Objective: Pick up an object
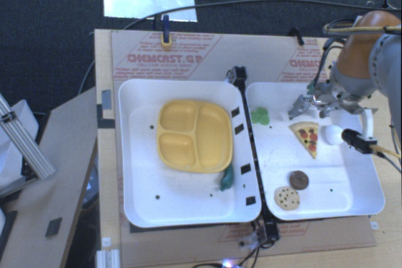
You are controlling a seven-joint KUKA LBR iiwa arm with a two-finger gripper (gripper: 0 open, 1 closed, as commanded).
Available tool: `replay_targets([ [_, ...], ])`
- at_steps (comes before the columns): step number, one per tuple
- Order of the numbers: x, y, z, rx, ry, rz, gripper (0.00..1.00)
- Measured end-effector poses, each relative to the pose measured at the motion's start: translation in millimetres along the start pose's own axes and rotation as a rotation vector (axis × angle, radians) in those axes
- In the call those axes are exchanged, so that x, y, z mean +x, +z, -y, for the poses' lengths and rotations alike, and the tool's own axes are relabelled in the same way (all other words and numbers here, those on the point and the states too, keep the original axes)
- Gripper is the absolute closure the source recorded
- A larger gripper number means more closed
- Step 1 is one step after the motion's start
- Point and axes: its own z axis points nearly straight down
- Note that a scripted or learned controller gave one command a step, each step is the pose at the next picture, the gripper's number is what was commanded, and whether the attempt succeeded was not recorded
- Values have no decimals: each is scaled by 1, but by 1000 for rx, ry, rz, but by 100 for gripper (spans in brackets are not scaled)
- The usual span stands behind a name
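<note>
In the right bin (364, 198) lie a pizza slice (306, 137), a white egg (331, 134), a green leafy piece (259, 115), a dark brown cookie (299, 180) and a chocolate-chip cookie (287, 198). My gripper (311, 108) hangs over the far part of this bin, just above and behind the pizza slice. It is open, with nothing between its fingers. The egg lies just right of the pizza slice, below the wrist.
The left bin (135, 198) bears a yellow divided plate (193, 135) and a small teal object (226, 179) by its right wall. Black clips run along the divider (246, 154) between the bins. The arm comes in from the upper right.
</note>
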Motion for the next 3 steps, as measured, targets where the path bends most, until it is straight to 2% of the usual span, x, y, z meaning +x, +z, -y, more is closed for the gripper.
replay_targets([
  [1,0,-14,-1,-4,-1,1,100],
  [2,-2,-75,-12,-9,0,2,100],
  [3,-3,-140,-9,-9,0,3,100],
])
